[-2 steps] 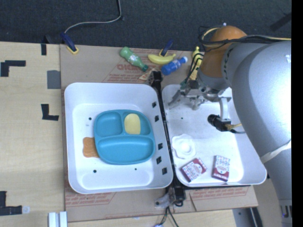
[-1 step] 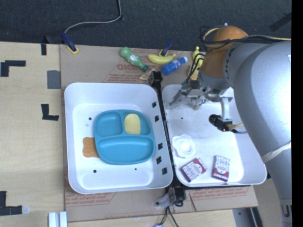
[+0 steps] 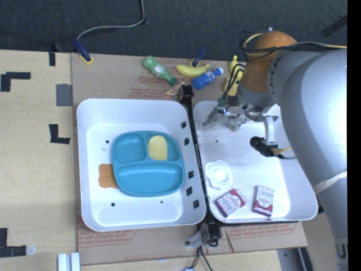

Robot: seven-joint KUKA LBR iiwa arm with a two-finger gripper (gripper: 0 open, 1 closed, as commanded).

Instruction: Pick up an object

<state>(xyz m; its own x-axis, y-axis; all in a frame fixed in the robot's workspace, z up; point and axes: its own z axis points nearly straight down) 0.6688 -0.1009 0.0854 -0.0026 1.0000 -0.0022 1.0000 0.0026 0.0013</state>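
Two small red-and-white packets (image 3: 230, 201) (image 3: 263, 200) lie near the front of my right bin (image 3: 293, 208), just beside a white cup-like piece (image 3: 218, 174). My arm's hand (image 3: 225, 115) hangs over that bin's back-left corner, well apart from them; I cannot tell its finger state. Left bin (image 3: 90, 151) carries a blue divided plate (image 3: 148, 164) bearing a yellow item (image 3: 158, 148).

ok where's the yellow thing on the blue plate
The yellow piece sits in the upper right compartment of the blue divided plate, inside the left bin.
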